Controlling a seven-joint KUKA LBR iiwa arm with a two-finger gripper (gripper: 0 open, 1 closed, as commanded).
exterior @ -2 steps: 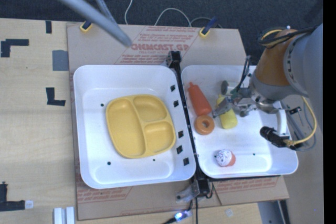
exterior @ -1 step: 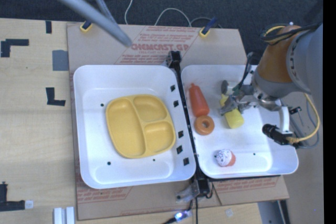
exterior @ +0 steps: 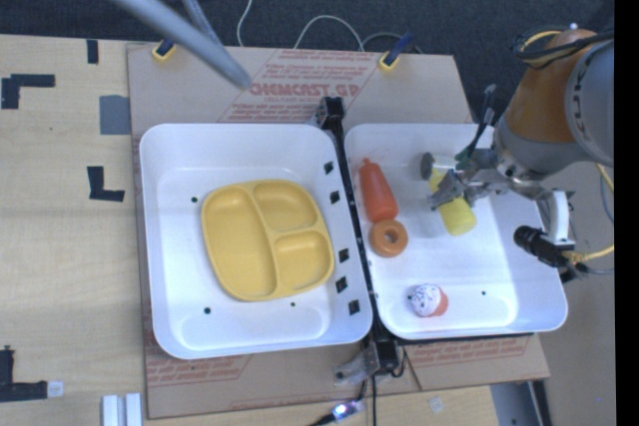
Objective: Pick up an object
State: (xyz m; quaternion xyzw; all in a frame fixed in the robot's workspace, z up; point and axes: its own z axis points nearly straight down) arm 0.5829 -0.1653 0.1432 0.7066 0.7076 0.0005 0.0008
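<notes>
The right bin (exterior: 499, 314) holds an orange bottle-shaped toy (exterior: 376, 192), an orange ring (exterior: 388, 237), a small white and orange ball-like object (exterior: 426, 299) and a yellow block (exterior: 456, 212). My gripper (exterior: 446, 183) hangs low over the right bin, directly over the yellow block's upper end. The block lies partly under the gripper's dark parts, and I cannot tell whether it is touched.
A yellow divided plate (exterior: 268, 237) lies in the left bin (exterior: 165, 214). A black divider (exterior: 344, 214) with clips separates the bins. The arm's grey and orange wrist (exterior: 549, 115) stands over the right bin's far right side. Cables run behind the bins.
</notes>
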